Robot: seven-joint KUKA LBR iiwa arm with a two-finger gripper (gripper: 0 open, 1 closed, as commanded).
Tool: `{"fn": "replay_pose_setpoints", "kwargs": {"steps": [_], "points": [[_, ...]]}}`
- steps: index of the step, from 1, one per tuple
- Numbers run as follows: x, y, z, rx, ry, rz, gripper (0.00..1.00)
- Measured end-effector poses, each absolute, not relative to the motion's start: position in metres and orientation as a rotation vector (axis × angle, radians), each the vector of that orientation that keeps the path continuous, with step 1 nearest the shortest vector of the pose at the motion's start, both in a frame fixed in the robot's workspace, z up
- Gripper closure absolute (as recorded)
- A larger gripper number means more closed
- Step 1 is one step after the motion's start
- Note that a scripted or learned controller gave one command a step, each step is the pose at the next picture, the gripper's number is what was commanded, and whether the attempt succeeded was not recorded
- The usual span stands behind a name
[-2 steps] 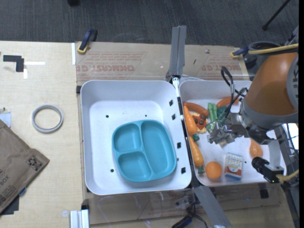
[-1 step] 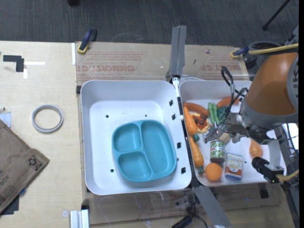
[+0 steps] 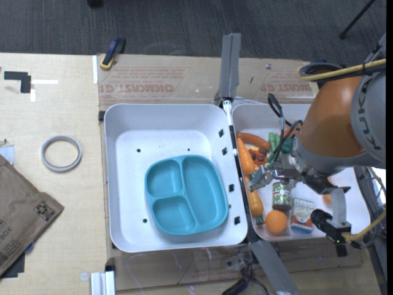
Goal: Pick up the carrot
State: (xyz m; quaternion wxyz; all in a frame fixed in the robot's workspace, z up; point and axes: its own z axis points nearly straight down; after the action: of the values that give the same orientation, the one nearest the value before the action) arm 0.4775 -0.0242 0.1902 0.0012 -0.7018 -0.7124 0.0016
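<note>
Arm over the right bin, carrot not yet lifted.

A blue divided plate (image 3: 186,195) sat in the left bin (image 3: 123,165). In the right bin (image 3: 261,233), the carrot (image 3: 245,158) lay lengthwise by the left wall, just left of the gripper (image 3: 265,176), whose claw state I could not tell. The carrot looked stiff, light and smooth, so a hold across its thicker middle seemed safest.
</note>
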Motion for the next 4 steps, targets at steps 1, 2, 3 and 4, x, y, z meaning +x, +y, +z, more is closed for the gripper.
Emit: {"fn": "replay_pose_setpoints", "kwargs": {"steps": [1, 2, 3, 4], "points": [[0.477, -0.104, 0.132, -2.011, -2.41, 0.003, 0.0], [0.478, -0.038, 0.191, -2.512, -1.886, 0.004, 0.0], [0.478, -0.021, 0.191, -2.47, -1.94, 0.005, 0.0], [0.477, -0.061, 0.19, -2.019, -2.403, 0.005, 0.0]]}}
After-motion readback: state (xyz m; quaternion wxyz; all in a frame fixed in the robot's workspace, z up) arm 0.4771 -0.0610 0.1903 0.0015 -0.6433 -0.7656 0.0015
